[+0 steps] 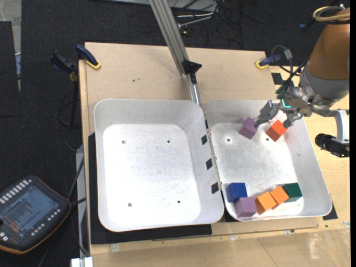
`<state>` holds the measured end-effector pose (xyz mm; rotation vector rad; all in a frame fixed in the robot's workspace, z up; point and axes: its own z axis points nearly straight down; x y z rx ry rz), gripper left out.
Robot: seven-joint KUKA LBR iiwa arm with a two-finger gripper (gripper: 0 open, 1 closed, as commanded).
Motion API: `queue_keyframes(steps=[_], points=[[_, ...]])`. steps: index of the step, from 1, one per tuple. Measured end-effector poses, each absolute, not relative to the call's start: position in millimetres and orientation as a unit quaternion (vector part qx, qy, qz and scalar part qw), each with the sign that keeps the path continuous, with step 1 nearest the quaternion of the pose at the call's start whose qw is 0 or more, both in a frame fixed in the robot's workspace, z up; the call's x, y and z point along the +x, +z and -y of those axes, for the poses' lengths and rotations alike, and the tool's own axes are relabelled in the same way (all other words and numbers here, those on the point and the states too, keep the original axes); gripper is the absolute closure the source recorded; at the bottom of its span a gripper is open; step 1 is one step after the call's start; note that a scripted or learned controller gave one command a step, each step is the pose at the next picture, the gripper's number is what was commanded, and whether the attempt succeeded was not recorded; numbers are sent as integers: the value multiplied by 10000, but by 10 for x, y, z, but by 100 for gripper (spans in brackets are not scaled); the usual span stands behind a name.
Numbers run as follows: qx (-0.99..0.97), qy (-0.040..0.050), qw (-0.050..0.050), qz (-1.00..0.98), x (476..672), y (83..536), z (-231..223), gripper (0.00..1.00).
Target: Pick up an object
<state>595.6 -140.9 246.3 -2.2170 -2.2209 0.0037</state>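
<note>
Your hand [276,115] hangs low over the right bin [311,166], far end, fingers spread. A purple block [248,128] and an orange block [275,130] lie just beside it. Nothing pinched; the pick remains undone, to my eye.

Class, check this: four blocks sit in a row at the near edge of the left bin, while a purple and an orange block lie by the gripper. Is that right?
One thing is wrong: the row of four blocks lies in the right bin, not the left bin, as the camera view shows. A purple block and an orange block do lie by the gripper.
</note>
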Motion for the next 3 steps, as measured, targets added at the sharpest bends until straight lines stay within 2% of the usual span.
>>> queue_keyframes(steps=[1,3], points=[[-7066,1,-1,7076,5964,2488,1412,0],[-7074,20,27,7068,5968,1240,1474,0]])
